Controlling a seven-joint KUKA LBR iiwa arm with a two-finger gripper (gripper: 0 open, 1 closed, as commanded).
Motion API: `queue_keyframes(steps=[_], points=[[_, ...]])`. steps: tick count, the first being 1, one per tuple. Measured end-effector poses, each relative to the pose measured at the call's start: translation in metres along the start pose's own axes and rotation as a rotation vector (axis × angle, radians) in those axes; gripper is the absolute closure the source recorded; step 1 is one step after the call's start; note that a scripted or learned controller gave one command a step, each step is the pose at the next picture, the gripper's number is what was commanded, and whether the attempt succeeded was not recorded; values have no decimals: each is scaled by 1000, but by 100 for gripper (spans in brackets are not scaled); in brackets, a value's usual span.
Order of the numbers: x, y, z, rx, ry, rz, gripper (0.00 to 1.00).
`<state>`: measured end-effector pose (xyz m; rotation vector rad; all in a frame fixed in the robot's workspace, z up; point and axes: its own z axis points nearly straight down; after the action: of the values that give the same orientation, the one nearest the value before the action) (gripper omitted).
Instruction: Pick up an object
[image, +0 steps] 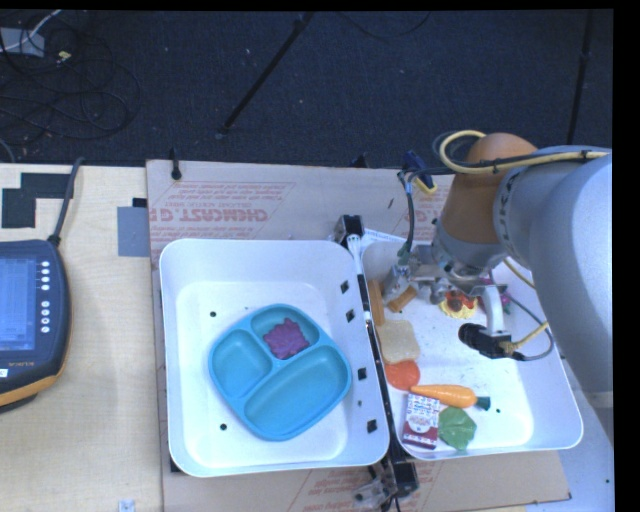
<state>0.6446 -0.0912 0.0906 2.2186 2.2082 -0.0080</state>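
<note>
Wooden bench (90, 400), two white bins. Below the tool (455, 295) the carrot (447, 395) lies lengthwise left-right, green stem pointing right. Arm reaches down from the right, tool low in the right bin (545, 420); finger state can't be told.

Bright bins, dark soft-focus background.

Two white bins (190, 300) look like smooth glossy plastic, as does the blue divided plate (285, 385); the bench board (240, 205) resembles matt cardboard
</note>
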Motion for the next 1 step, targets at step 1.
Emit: queue_keyframes(steps=[1], points=[[0,0,0,0,0,0,0]])
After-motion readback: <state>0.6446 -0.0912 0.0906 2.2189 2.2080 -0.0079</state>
